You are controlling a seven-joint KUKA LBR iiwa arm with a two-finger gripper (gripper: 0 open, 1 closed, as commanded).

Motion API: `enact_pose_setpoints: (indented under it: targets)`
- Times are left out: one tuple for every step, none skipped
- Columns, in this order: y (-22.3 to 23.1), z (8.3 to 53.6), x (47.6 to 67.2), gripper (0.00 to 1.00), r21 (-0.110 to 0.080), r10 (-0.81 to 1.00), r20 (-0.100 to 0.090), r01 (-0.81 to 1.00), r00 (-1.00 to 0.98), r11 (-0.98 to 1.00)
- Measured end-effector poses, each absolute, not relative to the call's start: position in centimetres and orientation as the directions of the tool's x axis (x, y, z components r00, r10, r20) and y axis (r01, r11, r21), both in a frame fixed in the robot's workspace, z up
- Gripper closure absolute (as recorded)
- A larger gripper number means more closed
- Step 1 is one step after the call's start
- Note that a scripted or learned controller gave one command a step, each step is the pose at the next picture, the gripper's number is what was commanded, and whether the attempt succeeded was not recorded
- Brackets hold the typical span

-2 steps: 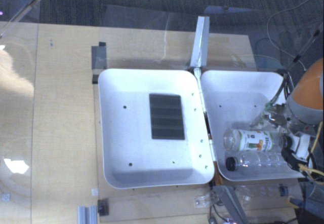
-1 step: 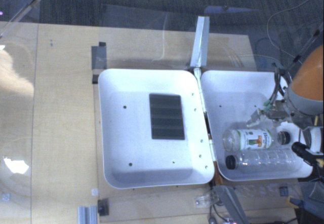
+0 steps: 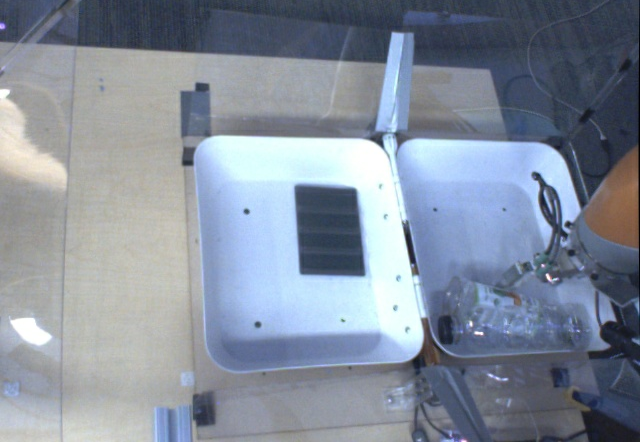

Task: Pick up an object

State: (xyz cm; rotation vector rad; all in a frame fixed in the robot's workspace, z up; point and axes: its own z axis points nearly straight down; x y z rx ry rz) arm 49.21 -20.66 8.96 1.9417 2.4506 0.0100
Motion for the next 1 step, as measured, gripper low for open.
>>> enact_pose_setpoints:
  targets:
    - [-13.87,9.05,49.35,0.00,0.018,0.925,-0.012,0.925,-0.380,0.380]
